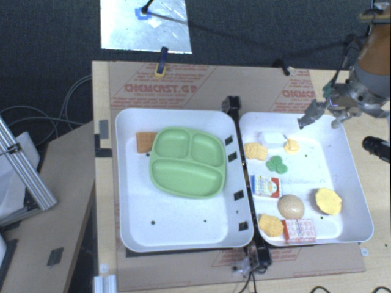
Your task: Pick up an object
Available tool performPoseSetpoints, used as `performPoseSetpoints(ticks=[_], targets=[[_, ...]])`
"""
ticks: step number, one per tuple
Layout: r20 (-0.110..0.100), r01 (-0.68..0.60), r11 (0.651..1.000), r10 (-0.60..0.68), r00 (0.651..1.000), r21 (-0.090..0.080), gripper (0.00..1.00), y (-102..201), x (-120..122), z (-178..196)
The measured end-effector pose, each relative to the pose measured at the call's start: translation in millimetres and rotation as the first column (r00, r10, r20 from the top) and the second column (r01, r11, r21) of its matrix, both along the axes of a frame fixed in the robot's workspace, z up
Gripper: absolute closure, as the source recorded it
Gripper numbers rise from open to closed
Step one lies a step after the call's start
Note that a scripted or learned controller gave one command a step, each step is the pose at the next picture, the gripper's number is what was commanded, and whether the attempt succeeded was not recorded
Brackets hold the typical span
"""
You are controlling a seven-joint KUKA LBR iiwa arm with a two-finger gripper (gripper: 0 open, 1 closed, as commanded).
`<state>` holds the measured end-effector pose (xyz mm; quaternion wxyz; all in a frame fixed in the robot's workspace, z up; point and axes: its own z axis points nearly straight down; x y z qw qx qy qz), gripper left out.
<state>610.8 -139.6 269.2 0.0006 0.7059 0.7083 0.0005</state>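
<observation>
My gripper (322, 118) hangs above the far edge of the right bin (352, 182), its two fingers spread open with nothing between them. Below it in that bin lie a small yellow piece (292, 145), a ridged yellow chip (255, 151), a green toy piece (276, 164), a small printed carton (266, 186), a brown round roll (291, 206), a yellow lump (328, 201), another yellow piece (271, 226) and a red-and-white packet (299, 229). The small yellow piece is the closest to the gripper, a little toward the front and left of it.
The left bin (131, 212) holds a green divided plate (186, 162) and an orange cracker (145, 141) at the plate's left. A black divider (243, 176) runs between the bins. A shiny metal sheet (145, 17) lies behind the bench.
</observation>
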Motion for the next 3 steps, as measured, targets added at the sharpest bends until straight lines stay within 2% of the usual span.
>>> performPoseSetpoints(ticks=[1, 3], targets=[[-0.003, -0.002, 1.0, 0.002, 1.0, 0.001, 0.0, 8, 6, -49], [-0.004, 0.002, 1.0, -0.002, 1.0, 0.001, 0.0, 10, -5, -147]])
